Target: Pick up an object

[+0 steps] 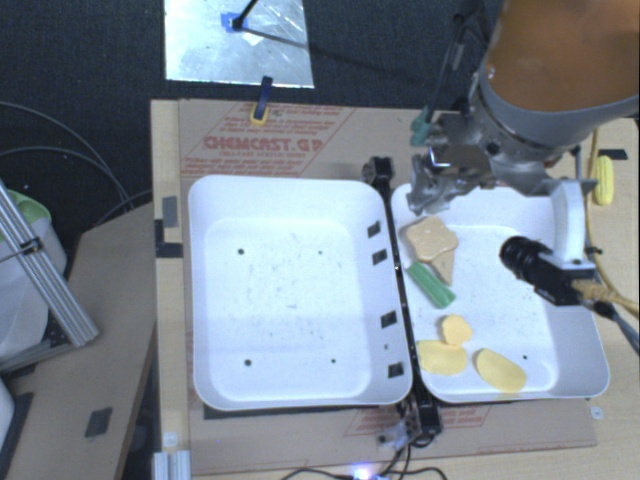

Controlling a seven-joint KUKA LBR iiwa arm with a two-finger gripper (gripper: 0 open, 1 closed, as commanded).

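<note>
My gripper (pixel 430 190) hangs over the right bin (pixel 575 363), near its far-left corner. Just in front of it lies a tan bread-shaped piece (pixel 431 242). A green stick (pixel 429 284) rests against the bread's near side. Closer to the front edge sit three yellow pieces: a small round one (pixel 456 329), a flat oval one (pixel 442 358) and a longer one (pixel 499 369). Nothing shows between the fingers.
The left bin (pixel 290 293) lies beside the right one, with a row of black clips (pixel 385 288) along the divide. A black cylinder on a white bracket (pixel 540 266) juts over the right bin. Grey frame rails (pixel 45 278) stand at far left.
</note>
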